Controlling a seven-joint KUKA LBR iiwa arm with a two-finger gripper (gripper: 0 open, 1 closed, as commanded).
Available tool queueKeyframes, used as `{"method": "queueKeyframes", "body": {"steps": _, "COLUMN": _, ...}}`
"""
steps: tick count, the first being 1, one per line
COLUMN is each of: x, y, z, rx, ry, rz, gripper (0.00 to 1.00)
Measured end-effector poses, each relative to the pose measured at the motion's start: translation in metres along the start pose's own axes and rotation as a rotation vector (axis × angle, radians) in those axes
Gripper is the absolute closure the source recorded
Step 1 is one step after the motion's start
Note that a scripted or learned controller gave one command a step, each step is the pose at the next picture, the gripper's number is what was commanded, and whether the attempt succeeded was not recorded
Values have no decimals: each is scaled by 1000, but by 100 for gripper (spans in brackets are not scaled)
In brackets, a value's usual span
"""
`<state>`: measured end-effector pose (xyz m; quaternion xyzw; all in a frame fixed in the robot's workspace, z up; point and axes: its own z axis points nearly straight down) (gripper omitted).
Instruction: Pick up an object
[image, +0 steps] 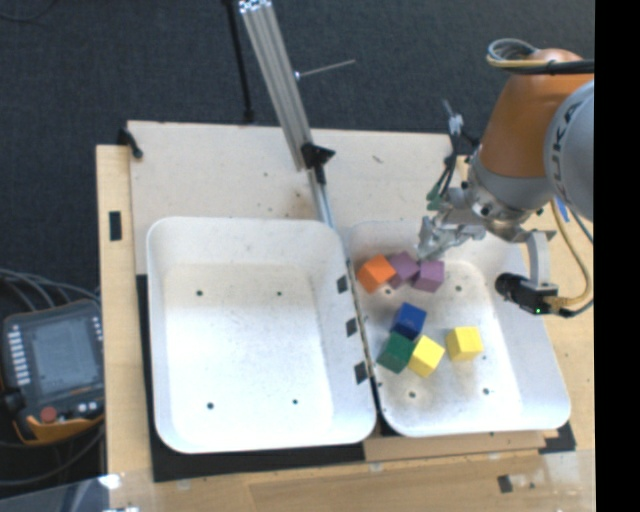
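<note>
The left bin (250, 330) offers wide open floor across the frame's centre-left. In the right bin (520, 400), blocks crowd the upper and middle-left part: an orange block (377, 272), two purple blocks (416, 270), then blue (408, 320), green (396, 352) and two yellow ones (446, 349). Its lower right stays open. A slanted metal rail (285, 90) crosses the tabletop (200, 170) above.

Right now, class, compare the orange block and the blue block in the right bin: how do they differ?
The orange block is orange and lies near the bin's upper left, beside a purple block; the blue block is blue and lies lower, near the middle, just above a green block. Both are small cubes of similar size in the right bin.
</note>
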<state>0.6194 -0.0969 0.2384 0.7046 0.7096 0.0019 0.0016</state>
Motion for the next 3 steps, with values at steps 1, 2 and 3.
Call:
{"method": "queueKeyframes", "body": {"steps": 1, "x": 53, "y": -2, "z": -11, "rx": 0, "ry": 1, "rz": -1, "gripper": 100}}
{"method": "queueKeyframes", "body": {"steps": 2, "x": 102, "y": -1, "z": -17, "rx": -1, "ry": 0, "rz": -1, "gripper": 100}}
{"method": "queueKeyframes", "body": {"steps": 3, "x": 154, "y": -8, "z": -18, "rx": 6, "ry": 1, "rz": -1, "gripper": 100}}
